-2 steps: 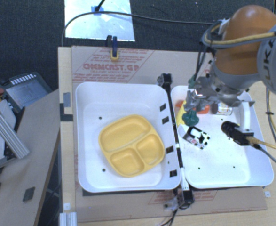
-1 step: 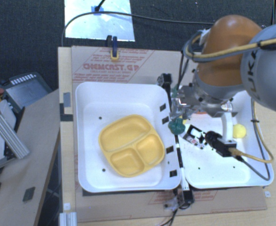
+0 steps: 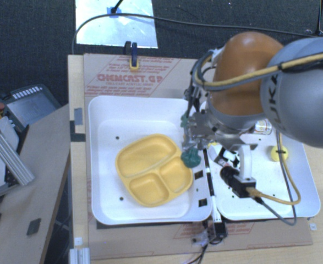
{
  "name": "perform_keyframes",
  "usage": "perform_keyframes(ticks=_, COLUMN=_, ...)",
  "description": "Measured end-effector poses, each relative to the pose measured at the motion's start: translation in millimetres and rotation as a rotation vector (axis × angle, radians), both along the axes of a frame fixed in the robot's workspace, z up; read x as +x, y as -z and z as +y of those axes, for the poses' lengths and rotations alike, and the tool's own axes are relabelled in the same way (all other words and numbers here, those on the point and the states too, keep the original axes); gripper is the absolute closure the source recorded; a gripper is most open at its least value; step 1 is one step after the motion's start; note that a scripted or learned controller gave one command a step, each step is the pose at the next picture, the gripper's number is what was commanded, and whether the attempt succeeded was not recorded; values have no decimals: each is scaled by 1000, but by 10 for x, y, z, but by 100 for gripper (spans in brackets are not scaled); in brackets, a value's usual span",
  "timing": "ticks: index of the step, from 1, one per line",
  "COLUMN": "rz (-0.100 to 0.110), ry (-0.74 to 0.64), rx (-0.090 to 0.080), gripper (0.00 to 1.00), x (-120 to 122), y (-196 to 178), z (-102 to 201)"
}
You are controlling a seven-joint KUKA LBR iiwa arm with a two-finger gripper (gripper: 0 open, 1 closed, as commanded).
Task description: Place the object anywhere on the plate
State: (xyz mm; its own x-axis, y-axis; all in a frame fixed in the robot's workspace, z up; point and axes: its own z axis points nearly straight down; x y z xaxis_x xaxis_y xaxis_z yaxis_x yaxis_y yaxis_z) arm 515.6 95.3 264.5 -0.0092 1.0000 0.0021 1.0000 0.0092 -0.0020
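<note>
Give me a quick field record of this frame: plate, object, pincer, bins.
plate: yellow divided plate, three compartments, in the left bin
object: small teal object, at the plate's right rim, just under the pincer
grasp: contact unclear from this angle
right bin: small yellow item near the far right
arm: over the seam between the bins

You have two white bins — the left bin and the right bin — on one bench. Count one yellow plate with three compartments, one small teal object, one yellow object — and one arm.
</note>
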Motion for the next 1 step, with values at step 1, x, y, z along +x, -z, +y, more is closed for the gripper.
perform_keyframes(ticks=1, rz=-2, ry=6, rx=-1, gripper=0, x=10, y=-7, z=-26)
